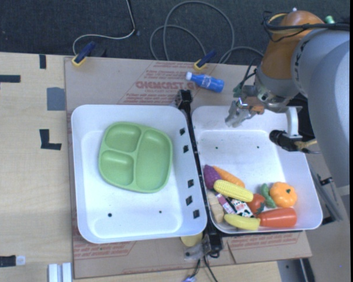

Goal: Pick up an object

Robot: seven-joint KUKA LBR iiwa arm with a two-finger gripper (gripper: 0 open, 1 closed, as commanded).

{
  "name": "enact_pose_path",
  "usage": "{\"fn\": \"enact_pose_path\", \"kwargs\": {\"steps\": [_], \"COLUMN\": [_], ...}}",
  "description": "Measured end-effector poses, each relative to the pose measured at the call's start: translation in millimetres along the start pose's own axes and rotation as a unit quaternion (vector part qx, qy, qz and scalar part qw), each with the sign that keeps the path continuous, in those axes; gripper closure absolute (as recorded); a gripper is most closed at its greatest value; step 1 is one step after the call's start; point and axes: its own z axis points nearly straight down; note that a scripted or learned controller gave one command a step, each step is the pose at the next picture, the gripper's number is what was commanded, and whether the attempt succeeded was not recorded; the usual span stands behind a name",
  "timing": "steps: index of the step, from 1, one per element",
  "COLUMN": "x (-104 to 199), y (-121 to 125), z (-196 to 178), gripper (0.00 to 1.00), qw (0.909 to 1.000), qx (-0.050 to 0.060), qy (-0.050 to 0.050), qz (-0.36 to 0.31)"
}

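The claw (237, 114) hangs over the far edge of the right bin (246, 143), near its top rim. I can see its grey tips pointing down, but I cannot tell how wide they are, and nothing shows between them, so I would say it has hold of nothing.

The toys to pick from all lie in a heap at the near end of that same bin. From the claw they are at about five to six o'clock, well apart from it, with bare white floor between.

The closest toy is the corn (233, 190). It lies flat, and its long side runs from ten o'clock to four o'clock. Just beside it are a carrot (229, 175) and a purple piece (210, 175). The orange pumpkin (282, 194) sits further toward four o'clock.

The left bin (85, 175) has a green plate (135, 157), at about eight o'clock from the claw.

I think the claw must come toward the near side and go down, turning to cross the corn's short side.
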Motion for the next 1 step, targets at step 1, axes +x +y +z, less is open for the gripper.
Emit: {"fn": "enact_pose_path", "kwargs": {"steps": [1], "x": [8.9], "y": [9.2], "z": [-34.0], "gripper": [1.0], "qw": [1.0], "qx": [-0.004], "qy": [0.0], "qz": [0.0]}}
